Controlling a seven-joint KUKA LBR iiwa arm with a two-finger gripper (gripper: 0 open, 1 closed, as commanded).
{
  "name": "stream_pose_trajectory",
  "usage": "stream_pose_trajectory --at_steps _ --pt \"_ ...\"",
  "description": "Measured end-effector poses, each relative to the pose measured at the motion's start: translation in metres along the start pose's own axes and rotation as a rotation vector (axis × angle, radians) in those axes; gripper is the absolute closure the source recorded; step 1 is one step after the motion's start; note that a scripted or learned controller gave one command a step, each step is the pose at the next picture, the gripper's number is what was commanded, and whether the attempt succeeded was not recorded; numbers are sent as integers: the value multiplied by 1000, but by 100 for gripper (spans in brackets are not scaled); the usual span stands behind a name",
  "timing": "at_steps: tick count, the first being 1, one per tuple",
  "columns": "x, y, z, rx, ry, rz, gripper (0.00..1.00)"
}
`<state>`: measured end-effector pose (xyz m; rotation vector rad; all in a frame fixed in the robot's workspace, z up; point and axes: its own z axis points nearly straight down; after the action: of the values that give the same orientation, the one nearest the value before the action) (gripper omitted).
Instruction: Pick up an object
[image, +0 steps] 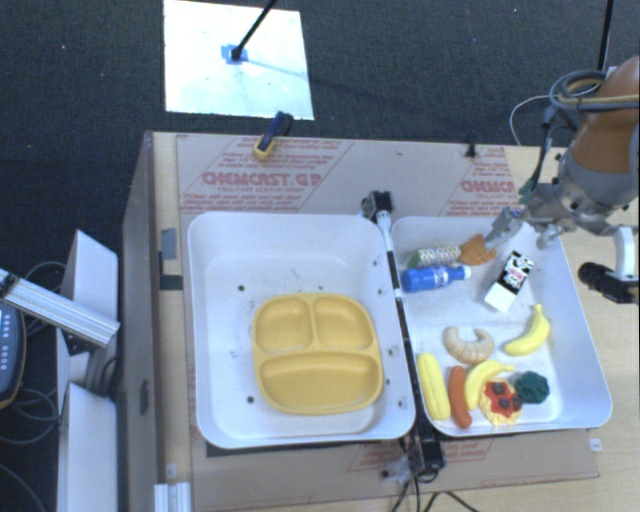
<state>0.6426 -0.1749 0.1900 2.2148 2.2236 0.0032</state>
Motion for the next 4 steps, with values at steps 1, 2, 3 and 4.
stream_pose_trajectory --at_steps 1,2,3,4 --pt "-32 -18 84 5 0 3 0" --pt "-32 -78 43 1 -1 3 0" --pt "-8 -21 99 1 1 0 0" --pt "3 22 105 13 1 -2 0"
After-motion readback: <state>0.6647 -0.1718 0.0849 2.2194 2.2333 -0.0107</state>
